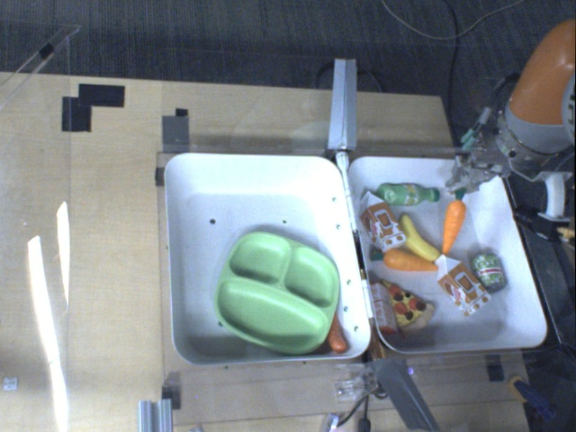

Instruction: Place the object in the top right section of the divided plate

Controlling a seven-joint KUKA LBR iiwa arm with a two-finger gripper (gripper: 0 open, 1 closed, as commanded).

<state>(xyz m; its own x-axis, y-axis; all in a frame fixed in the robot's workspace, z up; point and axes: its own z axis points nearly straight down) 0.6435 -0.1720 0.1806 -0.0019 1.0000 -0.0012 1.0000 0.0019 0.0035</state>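
Plainly the gripper [470, 176] hovers at the right bin's [526, 327] far corner, carrying nothing that I can see; whether it is open or closed I cannot tell. Nearest below it lies a carrot [454, 226], long axis running toward the near rim. Well left, the green divided plate [279, 292] sits in the other bin [193, 241].

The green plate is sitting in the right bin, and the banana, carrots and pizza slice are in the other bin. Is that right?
Not quite. The camera view shows the green plate sitting in the left bin, not the right one. The banana, the carrots and the pizza slice are in the other bin, the right bin, as you said.
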